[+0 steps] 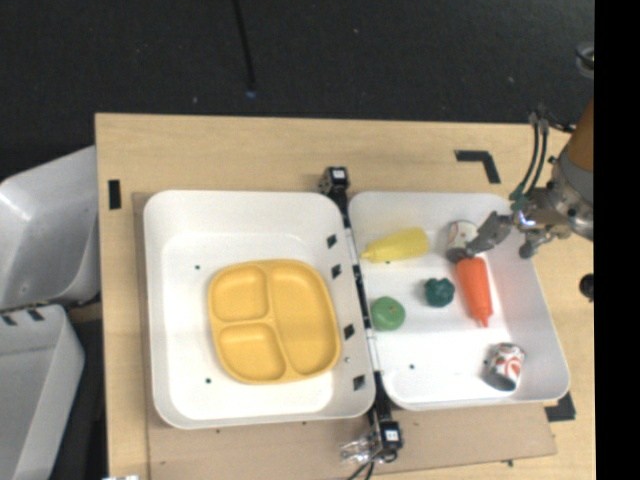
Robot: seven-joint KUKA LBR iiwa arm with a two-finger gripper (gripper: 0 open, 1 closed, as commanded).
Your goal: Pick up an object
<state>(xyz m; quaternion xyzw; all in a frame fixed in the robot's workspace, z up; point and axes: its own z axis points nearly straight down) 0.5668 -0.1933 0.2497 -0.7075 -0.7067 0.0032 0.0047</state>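
Two white bins sit side by side on the bench [300, 148]. The left bin [170, 368] carries a yellow divided tray [272, 320]. The right bin [530, 368] carries six small things: a yellow piece [398, 245] near its back edge, a green ball [388, 313] by its left wall, a dark teal piece [438, 292] at mid-bin, an orange carrot [477, 288] beside it, a red-and-white piece [504, 364] near the front right corner, and a pale round piece [460, 234] near the back edge.

The gripper [478, 247] hangs low over the back right part of the right bin, just above the carrot's upper end, with the pale round piece just beside it. Whether the fingers are released or clenched cannot be told; nothing is seen between them.

Judged target: the carrot — closest thing to the tool.

Risks from here:
- The carrot is long and tapered; a grasp at its end rather than its middle may let it pivot or slip out on lifting.
- The pale piece lies near — it could be struck or caught alongside the carrot.
- The carrot may roll toward the right wall if pushed from one side.
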